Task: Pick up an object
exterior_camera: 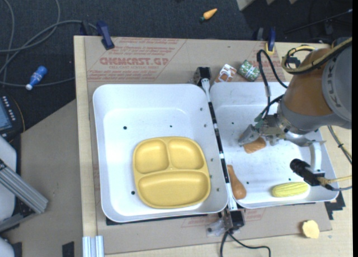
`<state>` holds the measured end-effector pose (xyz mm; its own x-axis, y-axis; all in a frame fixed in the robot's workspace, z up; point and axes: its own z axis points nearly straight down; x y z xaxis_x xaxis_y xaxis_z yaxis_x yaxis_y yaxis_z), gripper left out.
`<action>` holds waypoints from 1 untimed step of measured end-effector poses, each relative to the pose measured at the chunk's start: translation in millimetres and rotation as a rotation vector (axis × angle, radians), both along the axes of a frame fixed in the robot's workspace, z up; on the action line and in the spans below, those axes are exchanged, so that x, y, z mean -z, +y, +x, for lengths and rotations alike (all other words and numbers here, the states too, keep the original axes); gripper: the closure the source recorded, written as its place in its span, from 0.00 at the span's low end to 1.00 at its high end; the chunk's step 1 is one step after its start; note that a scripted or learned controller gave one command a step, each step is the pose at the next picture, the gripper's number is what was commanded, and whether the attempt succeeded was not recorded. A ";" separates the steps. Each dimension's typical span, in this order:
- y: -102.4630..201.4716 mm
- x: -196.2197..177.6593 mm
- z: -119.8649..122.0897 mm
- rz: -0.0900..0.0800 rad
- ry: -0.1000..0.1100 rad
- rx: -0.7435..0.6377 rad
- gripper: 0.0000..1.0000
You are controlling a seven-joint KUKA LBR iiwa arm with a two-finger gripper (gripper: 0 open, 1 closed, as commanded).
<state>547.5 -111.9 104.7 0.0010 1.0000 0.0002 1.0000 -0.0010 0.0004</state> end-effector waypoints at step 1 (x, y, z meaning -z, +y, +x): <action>14.5 19.8 -2.0 -0.001 0.001 -0.002 0.00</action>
